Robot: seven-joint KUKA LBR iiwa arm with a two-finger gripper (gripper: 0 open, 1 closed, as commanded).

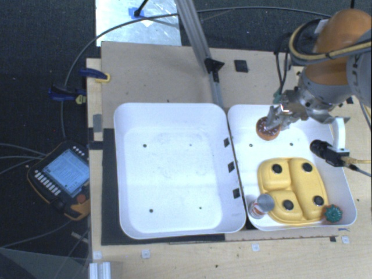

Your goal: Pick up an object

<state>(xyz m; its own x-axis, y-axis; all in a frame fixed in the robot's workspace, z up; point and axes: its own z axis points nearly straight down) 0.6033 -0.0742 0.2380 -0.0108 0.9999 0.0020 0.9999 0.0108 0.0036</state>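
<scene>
No readable writing is seen. The claw point(274, 121) is placed over a small brown round object point(267, 131) in the right bin point(244, 118); its opening cannot be told.

Even, bright overhead light, white bins point(168, 173) nearly washed out, glare on a floor patch point(136, 16) upper left, soft shadows, slightly blurry arm point(334, 51), perhaps motion

Gripper point(274, 119) over small brown object point(267, 131), perhaps touching, right bin point(244, 121)

Tan bench point(163, 74) on dark speckled floor point(40, 34), pale, perhaps reflective, panel point(125, 16) behind.
</scene>
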